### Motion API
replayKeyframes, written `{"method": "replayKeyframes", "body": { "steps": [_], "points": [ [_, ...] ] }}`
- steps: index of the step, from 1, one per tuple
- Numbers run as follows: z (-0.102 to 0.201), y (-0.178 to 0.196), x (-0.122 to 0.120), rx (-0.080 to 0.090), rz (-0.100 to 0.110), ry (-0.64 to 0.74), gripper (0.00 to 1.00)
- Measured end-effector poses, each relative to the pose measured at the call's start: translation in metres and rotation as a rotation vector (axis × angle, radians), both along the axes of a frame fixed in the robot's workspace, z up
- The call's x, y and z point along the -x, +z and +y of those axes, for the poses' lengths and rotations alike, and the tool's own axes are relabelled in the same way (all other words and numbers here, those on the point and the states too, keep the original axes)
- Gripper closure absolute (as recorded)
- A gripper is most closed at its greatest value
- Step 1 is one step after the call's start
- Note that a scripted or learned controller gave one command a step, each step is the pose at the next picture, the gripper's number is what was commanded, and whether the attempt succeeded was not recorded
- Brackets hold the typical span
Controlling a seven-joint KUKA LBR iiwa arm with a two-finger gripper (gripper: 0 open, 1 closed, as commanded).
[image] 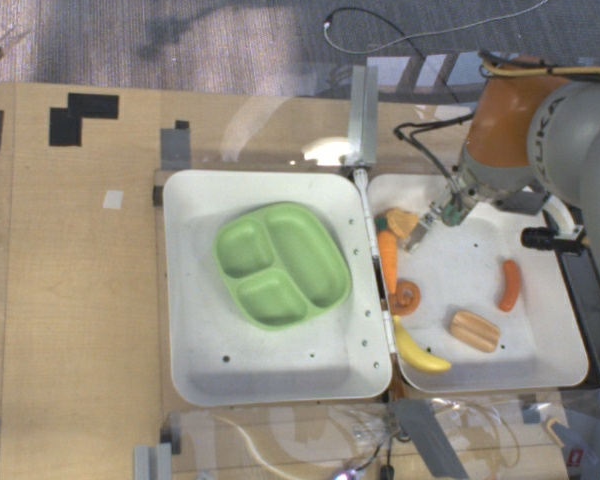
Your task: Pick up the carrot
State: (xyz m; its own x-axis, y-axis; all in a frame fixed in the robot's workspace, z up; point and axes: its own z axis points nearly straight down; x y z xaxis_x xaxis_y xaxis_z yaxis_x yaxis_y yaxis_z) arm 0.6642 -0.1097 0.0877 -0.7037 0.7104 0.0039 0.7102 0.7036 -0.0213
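Up near the back edge of the right bin (540, 368), the gripper (417, 234) hangs at the end of the grey arm (580, 138), which reaches in from the right with its orange band (505, 118) above the wrist. Whether it is spread or pressed together cannot be told at this size, and nothing can be seen held in it. Its tip sits just beside a small tan food piece (401, 222) in the bin's back left corner; whether they touch is unclear.

The carrot (387, 261) lies in the same bin, pressed along its left wall, running front to back, with its back end just below the tan piece and close to the gripper tip. At its front end sits a small round orange piece (407, 297). A banana (418, 351) curves along the front left corner. A tan bread roll (475, 330) lies toward the front middle, and a red sausage (509, 285) lies toward the right side, well apart from the carrot.

The middle of the right bin's floor is open white surface. The left wall hems the carrot on one side, with the divider between the bins just beyond it. The left bin (195, 358) carries a green divided plate (280, 264) at its middle.
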Motion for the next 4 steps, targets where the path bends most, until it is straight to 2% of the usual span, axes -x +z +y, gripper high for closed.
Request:
{"method": "replayKeyframes", "body": {
  "steps": [1,2,3,4],
  "points": [
    [0.016,0.003,0.050,-0.012,-0.031,0.291,0.00],
    [0.025,0.004,0.111,-0.011,-0.035,0.187,0.00],
    [0.027,0.016,0.108,-0.014,-0.040,0.186,1.00],
    [0.035,0.100,0.034,-0.013,-0.028,0.246,1.00]
  ]
}}
